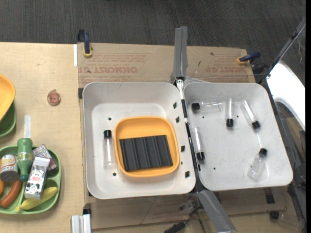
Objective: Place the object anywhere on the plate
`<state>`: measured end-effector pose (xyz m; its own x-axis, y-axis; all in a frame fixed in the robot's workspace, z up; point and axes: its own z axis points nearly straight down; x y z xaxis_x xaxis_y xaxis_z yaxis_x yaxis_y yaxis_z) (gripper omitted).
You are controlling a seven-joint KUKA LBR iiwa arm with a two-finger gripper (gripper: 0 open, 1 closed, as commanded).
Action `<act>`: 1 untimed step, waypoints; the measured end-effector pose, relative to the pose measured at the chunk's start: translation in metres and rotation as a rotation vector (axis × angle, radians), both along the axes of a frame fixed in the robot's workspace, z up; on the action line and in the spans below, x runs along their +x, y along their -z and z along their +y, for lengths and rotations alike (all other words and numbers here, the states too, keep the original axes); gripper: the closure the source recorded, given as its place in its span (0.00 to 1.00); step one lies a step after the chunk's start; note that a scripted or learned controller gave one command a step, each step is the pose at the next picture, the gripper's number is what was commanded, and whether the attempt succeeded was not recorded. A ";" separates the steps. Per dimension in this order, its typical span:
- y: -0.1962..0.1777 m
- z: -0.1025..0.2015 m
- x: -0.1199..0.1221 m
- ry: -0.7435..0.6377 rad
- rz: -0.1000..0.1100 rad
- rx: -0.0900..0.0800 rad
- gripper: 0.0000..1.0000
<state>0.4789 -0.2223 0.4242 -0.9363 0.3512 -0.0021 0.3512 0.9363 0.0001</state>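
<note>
Wooden bench, cardboard sheet [146, 64] under two white bins. Right bin [228, 171]: one capped clear vial [257, 163] near the front, one [197, 143] along the left wall, three towards the back. Left bin [90, 130]: orange plate [146, 123] with dark ribbed insert [146, 152]; one vial [108, 148] just beside the plate's left rim, off it.

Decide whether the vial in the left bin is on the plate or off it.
Off. The vial lies flat on the left bin's floor, beside the orange plate's left rim.
</note>
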 end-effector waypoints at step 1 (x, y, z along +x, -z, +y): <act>0.005 0.000 0.000 -0.181 -0.001 -0.001 0.00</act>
